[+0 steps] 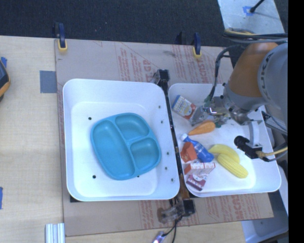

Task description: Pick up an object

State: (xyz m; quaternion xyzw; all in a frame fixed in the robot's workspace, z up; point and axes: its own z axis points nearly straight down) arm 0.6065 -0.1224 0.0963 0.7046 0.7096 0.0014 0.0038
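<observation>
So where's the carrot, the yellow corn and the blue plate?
carrot (pixel 201 128), camera view, middle of its orange body.
yellow corn (pixel 233 166), camera view, middle of the cob.
blue plate (pixel 105 138), camera view, floor of its largest compartment.

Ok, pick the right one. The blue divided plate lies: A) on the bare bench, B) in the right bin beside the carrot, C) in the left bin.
C: the blue divided plate rests on the floor of the left bin, apart from the carrot in the right bin.
</observation>
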